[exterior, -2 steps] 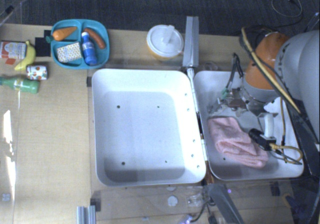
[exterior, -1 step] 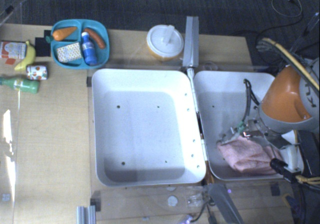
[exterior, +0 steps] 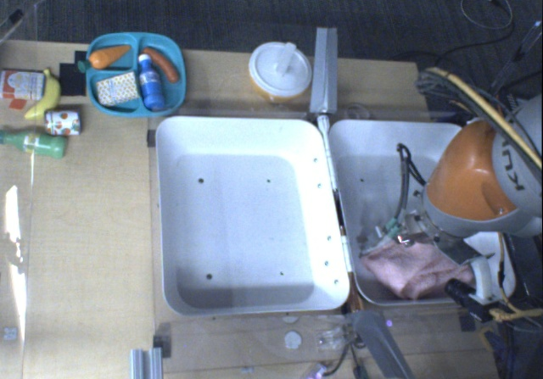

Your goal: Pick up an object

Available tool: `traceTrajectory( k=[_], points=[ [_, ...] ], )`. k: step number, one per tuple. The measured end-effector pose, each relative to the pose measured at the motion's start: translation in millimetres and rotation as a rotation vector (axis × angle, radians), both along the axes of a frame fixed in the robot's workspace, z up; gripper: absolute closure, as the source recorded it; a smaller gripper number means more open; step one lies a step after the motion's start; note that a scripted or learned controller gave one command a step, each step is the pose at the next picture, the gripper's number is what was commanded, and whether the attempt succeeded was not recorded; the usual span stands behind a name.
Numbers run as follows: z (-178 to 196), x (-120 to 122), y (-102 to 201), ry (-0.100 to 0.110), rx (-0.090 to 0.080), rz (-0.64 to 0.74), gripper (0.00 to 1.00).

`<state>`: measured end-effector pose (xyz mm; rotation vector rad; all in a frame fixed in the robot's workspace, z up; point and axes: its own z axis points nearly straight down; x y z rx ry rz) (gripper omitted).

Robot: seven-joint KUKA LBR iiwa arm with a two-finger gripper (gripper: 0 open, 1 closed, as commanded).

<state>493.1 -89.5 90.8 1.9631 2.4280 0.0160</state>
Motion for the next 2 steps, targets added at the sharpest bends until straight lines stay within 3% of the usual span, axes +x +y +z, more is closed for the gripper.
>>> traceTrajectory(
  k=[1,2],
  points=[
    [12.3,3.2,0.0,-0.009,-0.003,0.002,1.0],
    [12.3,3.2,0.0,-0.009,-0.003,0.002,0.0]
  ],
)
